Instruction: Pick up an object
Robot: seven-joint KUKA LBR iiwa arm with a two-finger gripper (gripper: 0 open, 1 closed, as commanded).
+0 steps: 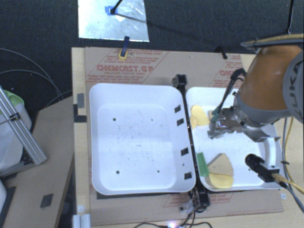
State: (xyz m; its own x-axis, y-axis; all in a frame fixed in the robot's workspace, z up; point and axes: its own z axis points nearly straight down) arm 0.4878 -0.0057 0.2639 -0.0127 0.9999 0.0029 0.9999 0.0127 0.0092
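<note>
objects (221,170) near "chemcast gp" board (126,68)

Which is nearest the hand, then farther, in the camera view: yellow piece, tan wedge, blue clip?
1. Yellow piece, just left of the hand, in the right bin.
2. Tan wedge, below the hand, near the front wall.
3. Blue clip, outside the bins, upper left.
</note>
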